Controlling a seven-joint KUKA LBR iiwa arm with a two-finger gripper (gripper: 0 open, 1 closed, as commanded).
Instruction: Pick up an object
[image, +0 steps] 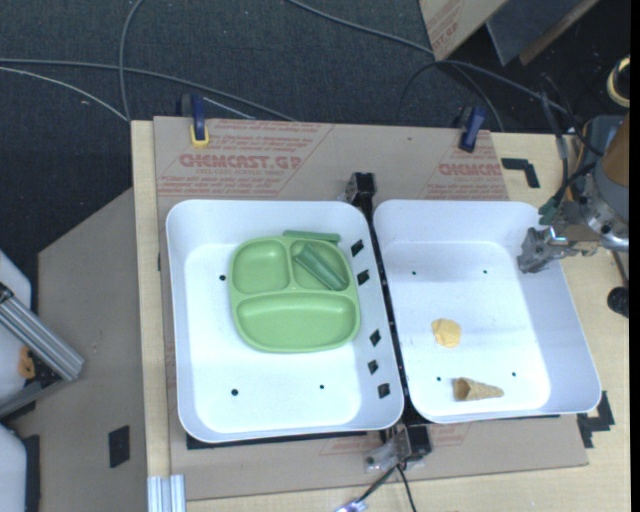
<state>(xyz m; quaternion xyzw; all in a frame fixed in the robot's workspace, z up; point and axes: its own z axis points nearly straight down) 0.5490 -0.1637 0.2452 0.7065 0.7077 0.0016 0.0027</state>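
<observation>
Two small objects lie loose in the right bin (560, 330), either of which could serve the pick. The first, a round yellow piece (446, 333), sits on the bin floor a little toward the divider from the bin's centre. The second, a tan wedge-shaped piece (477, 389) resembling a crust or chip, lies nearer the front wall of the right bin, just in front of and slightly to the right of the yellow piece; the two are near each other but not touching.

The gripper (537, 250) hangs over the far right part of the right bin, close to its right rim and well apart from both pieces. It holds nothing that can be seen; whether its tips are spread or closed cannot be told at this angle. The grey arm (605, 190) runs off from it to the right.

The left bin (200, 400), joined to the right bin along a black clipped divider (375, 300), contains a green divided plate (295, 295) with three compartments. A darker green elongated item (322, 265) lies slantwise in the plate's far right compartment; another green strip (312, 237) lies at the plate's far rim.

Both bins rest on a brown cardboard sheet (240, 160) printed in red, fixed at its far edge by two blue clamps (199, 118).
</observation>
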